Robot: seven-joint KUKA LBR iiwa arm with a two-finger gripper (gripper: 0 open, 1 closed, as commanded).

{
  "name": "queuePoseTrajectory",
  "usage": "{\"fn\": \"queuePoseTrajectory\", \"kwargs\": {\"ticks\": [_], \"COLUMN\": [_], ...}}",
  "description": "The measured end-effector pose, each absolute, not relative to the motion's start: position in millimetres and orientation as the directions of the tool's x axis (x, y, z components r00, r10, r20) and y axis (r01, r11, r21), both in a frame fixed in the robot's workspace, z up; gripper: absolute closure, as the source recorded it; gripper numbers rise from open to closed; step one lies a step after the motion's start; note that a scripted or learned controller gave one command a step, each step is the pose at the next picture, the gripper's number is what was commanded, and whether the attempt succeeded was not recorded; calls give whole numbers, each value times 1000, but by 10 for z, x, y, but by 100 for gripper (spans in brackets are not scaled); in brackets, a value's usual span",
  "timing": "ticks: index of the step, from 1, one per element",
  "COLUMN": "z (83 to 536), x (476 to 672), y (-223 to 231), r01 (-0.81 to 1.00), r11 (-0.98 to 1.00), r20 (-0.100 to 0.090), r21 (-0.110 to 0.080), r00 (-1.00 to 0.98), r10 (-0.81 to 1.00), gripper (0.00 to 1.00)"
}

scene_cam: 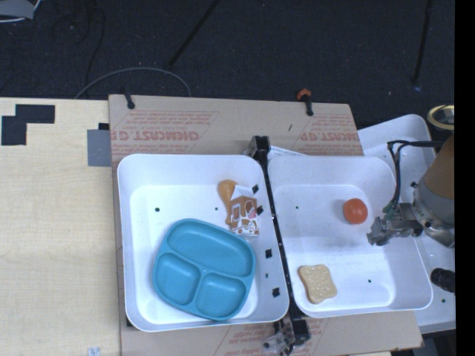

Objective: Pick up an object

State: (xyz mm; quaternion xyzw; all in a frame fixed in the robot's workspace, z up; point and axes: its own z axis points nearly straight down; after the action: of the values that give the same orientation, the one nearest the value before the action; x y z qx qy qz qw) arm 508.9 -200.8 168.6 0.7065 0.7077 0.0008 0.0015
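In the camera view the right bin (404, 299) holds a small orange-red ball (355, 211) towards its far right and a slice of toast (318, 282) lying flat near its near left corner, the two well apart. The gripper (386, 231) sits low at that bin's right side, just to the right of the ball and a little nearer, and whether it is apart or together I cannot tell. The left bin (137, 236) holds a blue divided plate (204, 267) in its near half, with a tan drumstick-like piece (226, 190) and a small printed packet (243, 216) just beyond the plate's far right edge.
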Motion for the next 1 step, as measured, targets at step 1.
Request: {"fn": "queuePoseTrajectory", "kwargs": {"ticks": [1], "z": [2141], "x": [5096], "y": [-2014], "r01": [1000], "r11": [2], "r20": [-1], "r21": [1], "r00": [-2], "r10": [1000], "gripper": [100]}}
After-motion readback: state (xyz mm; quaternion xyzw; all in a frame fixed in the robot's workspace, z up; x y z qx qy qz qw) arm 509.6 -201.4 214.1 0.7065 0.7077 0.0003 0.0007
